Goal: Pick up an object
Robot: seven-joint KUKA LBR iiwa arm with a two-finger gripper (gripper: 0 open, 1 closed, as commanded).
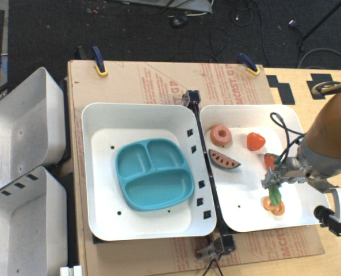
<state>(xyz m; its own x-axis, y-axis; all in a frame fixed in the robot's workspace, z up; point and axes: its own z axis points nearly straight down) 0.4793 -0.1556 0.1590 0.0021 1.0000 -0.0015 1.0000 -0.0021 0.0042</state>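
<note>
Fingers [274, 184] low in right bin [291, 220], directly over green-and-orange toy [274, 203]; open or closed, cannot tell. Red piece [269, 160] just behind. Tomato [255, 141], donut [220, 135], watermelon slice [223, 160] further left. Teal divided plate [154, 173] in left bin [101, 211].

arm [331, 137]: grey, orange band above wrist | cable: black, looped (thin) | hand [276, 180]: grey metal
</note>
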